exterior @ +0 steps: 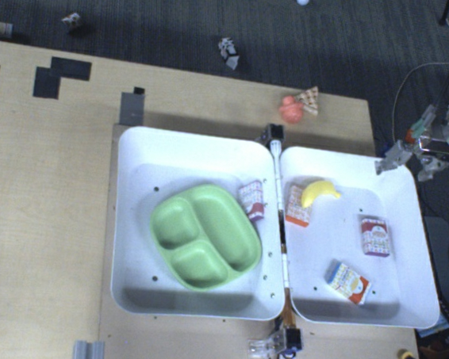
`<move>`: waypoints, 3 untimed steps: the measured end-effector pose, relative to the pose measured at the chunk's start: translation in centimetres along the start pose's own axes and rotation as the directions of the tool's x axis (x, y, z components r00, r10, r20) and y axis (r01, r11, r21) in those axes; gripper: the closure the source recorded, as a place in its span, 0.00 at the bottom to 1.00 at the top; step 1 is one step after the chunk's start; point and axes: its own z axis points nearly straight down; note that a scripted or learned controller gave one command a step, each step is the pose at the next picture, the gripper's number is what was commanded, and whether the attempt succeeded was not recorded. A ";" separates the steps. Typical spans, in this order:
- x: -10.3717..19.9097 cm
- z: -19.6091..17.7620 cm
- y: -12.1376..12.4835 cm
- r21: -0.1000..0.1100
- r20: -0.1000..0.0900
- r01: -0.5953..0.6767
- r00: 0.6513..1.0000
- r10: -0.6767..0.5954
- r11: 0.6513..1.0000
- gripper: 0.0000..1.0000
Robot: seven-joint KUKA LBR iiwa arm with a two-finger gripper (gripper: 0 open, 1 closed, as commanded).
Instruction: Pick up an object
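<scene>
The right bin (402,309) holds a yellow banana (319,193) lying against an orange and white packet (298,207), a red and white carton (375,236), and a small yellow and white box (348,282). In the left bin (130,205) a green divided plate (205,235) lies beside a small red and white packet (252,199). My gripper (410,161) hangs over the right bin's far right corner, raised above it, open with nothing between its fingers. It is well apart from every object, the carton being the closest.
A red fruit (291,109) and a small cone-shaped toy (309,100) lie on the bench beyond the bins. A clamp (275,136) sits on the divider between the bins. Cables run along the right side by the arm.
</scene>
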 end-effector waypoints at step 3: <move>6.9 3.1 -10.8 -0.002 0.000 0.000 1.000 0.000 1.000 1.00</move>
